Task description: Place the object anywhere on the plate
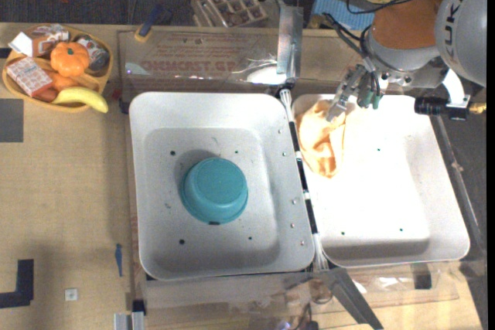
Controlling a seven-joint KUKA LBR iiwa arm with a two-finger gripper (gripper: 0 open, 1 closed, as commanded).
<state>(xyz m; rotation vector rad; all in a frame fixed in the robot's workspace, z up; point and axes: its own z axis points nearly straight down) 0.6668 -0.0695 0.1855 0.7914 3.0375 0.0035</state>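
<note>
"KUKA" partly legible on arm (pixel 464 11); gripper (pixel 346 102) touching yellow cloth (pixel 321 139).

orange cloth (pixel 320 139) — crumpled, right bin's left edge | teal plate (pixel 216 190) — left bin, centre

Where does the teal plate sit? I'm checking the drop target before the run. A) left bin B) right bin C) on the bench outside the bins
A: the plate lies in the left bin, while the yellow cloth is in the right bin.
</note>
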